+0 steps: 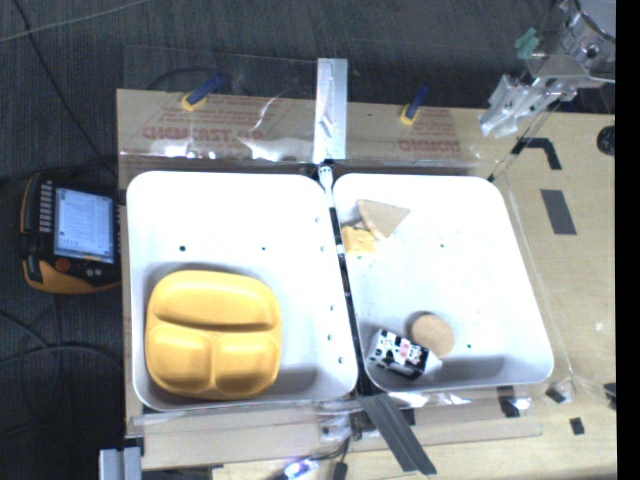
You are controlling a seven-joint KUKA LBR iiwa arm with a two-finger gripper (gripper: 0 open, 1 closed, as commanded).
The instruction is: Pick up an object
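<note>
The gripper (505,108) hangs at the upper right, outside the bins and above the far right corner of the right bin (500,268), with its pale fingers (497,116) pointing down and to the left; they look slightly spread with nothing between them, so I judge them open and holding nothing. The nearest things to pick lie in the right bin: a tan wedge-shaped piece (381,215) rests near the bin's far left corner, touching a smaller yellowish scrap (358,238) just below it against the divider. From the fingers, that wedge lies to the left and a little toward the camera, and its long axis runs roughly across the bin, left to right. Farther off, at the near edge of the same bin, a round brown disc (432,333) sits just beside a small black-and-white printed packet (400,354). The left bin (230,218) holds a large yellow moulded block (213,332) in its near left part, well apart from the arm. My guess is that the wedge is the easiest reach, needing a move leftward and down, with the fingers turned to close across its short side.
</note>
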